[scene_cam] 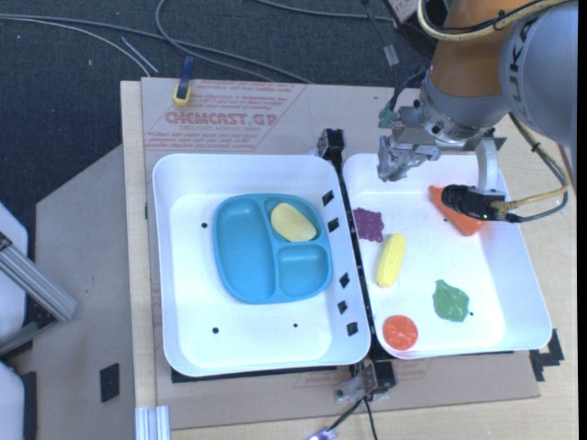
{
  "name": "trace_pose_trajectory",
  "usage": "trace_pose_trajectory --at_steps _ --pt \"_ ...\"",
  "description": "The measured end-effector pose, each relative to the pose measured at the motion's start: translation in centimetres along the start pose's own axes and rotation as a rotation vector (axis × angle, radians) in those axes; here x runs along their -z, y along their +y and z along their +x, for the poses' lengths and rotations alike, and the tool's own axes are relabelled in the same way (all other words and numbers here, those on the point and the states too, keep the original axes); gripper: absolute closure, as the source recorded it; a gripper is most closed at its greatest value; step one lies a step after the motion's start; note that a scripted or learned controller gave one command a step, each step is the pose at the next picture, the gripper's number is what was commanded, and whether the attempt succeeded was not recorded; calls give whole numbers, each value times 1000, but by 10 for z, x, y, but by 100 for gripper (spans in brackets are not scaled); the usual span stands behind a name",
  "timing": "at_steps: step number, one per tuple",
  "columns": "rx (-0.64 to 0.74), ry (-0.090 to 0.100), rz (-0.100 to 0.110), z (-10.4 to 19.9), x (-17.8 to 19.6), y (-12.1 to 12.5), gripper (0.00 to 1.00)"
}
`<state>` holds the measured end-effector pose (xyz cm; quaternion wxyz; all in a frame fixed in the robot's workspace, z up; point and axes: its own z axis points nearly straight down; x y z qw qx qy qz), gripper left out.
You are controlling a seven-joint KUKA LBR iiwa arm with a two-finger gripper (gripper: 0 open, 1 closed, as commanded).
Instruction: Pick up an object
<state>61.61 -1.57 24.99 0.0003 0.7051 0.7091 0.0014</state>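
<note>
Presently hovering over the back left corner of the right shallow white bin (503, 273), with the grey two-finger tool (397, 165) hanging above bare white floor rather than over any item. Cannot tell how far open or closed from this slant; holding nothing visible.

Plenty to choose from below. Nearest, just toward the camera, a small purple lumpy toy like a grape bunch (368, 224). Beside that, a yellow plastic corn cob (392, 259) lying lengthwise. Further forward, a green leafy plastic piece (450, 301) and a round orange-red tomato-like piece (400, 333) against the front rim. Off to the right, partly covered, an orange carrot-like piece (466, 226). All lying loose and apart, presumably scattered to allow taking one without nudging another.

Over in the left shallow white bin (179, 246), a blue three-compartment plastic plate (246, 255) cradling a pale yellow rounded piece (293, 222) in its back right compartment, well apart from the tool. Both bins side by side on the brown tabletop (133, 273).

Judging by position, at the approach stage, with no lift yet. Probably calls for a short shift toward the purple toy, then a straight descent.
</note>
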Motion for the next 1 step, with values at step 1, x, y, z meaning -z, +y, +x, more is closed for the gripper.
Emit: trace_pose_trajectory --at_steps 1 --pt "1 1 0 54 5 4 100"
